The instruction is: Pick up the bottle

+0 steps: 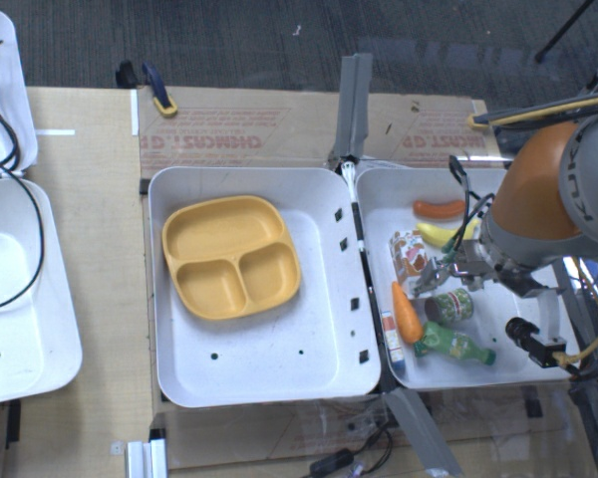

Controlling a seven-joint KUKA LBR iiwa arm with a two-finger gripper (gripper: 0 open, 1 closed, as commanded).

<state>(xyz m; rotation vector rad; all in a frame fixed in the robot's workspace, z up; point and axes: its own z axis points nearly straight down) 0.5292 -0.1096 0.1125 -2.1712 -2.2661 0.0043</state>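
The bottle (456, 346) is green with a pale cap end and lies on its side near the front of the right bin (498, 371), pointing left to right. My gripper (431, 274) hangs over the middle of that bin, behind the bottle and apart from it. It is just above a dark round can (454, 306) and next to a printed snack pack (409, 254). The fingers look spread, with nothing between them. The grey arm with its orange band (538, 197) reaches in from the right and hides the bin's right part.
The right bin also holds a carrot (407, 313) left of the bottle, a banana (441, 234), a red sausage (437, 207) and a thin tube (390, 339) by the left wall. A yellow divided plate (230, 256) sits in the left bin (249, 376).
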